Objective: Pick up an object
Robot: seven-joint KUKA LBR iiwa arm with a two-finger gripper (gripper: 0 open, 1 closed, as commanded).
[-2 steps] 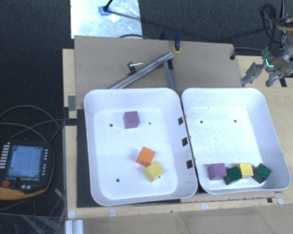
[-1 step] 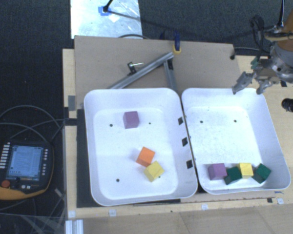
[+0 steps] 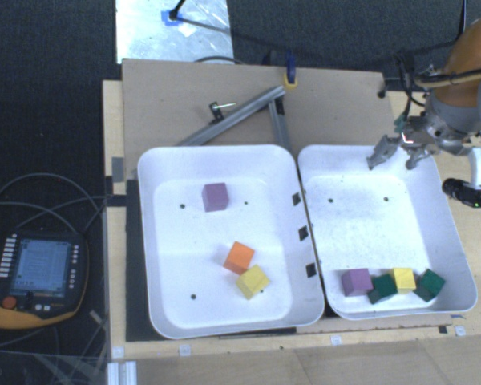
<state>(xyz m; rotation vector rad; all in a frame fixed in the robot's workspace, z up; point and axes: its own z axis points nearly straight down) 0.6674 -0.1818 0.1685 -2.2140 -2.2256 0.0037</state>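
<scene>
The gripper (image 3: 399, 156) hovers with fingers spread and nothing between them over the right bin's (image 3: 433, 195) far edge, while the purple cube (image 3: 356, 281), two green cubes and yellow cube (image 3: 404, 278) sit across open floor along its near edge.

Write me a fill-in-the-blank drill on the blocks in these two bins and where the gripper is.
1. The left bin holds ____ blocks.
2. The orange block touches a ____ block.
3. In the right bin, the yellow block lies between two ____ blocks.
4. The gripper hangs over the far edge of the ____ bin.

Missing words: three; yellow; green; right
</scene>
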